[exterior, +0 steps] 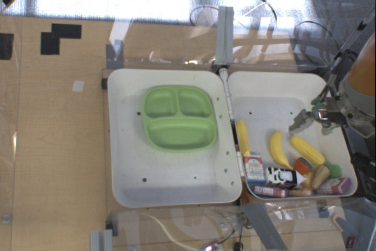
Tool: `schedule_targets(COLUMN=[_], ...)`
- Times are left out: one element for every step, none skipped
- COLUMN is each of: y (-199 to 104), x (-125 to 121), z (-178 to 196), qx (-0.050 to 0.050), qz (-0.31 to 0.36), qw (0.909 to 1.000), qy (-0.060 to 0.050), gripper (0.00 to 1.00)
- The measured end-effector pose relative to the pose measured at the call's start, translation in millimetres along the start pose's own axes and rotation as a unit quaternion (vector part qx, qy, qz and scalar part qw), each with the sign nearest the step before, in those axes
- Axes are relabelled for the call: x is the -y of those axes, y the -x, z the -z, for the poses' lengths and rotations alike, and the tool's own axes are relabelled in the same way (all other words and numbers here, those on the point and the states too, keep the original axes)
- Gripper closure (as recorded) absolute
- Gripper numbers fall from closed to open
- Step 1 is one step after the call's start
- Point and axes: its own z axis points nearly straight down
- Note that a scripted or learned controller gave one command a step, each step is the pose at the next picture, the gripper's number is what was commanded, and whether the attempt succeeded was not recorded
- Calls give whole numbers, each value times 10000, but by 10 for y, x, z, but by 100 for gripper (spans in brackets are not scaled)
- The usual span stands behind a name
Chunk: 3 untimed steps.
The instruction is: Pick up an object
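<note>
Camera view notes: my grey two-finger gripper (312, 119) hangs at right of frame over the right shallow white bin (264, 91), fingers spread apart with nothing between them, above bare floor just up from the toy food. I judge the nearest candidates to be the yellow corn cob (308, 150) and yellow plastic banana (279, 150), heaped in the lower right corner. The green divided plate (179, 117) sits mid-frame in the left white bin (126, 185).

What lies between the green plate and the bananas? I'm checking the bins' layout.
In the camera view, the two bins' adjoining white rims separate the green plate from the nearest banana; otherwise bare bin floor.
</note>
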Motion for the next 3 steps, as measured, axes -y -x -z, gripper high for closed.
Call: schedule_targets(y=[15, -194, -215], x=[-28, -280, -310], z=[-1220, -1609, -1488], qx=[-2, 8, 4], qz=[215, 754, 758], qw=[9998, 9971, 9971], qy=[-11, 47, 86], gripper=[0, 0, 100])
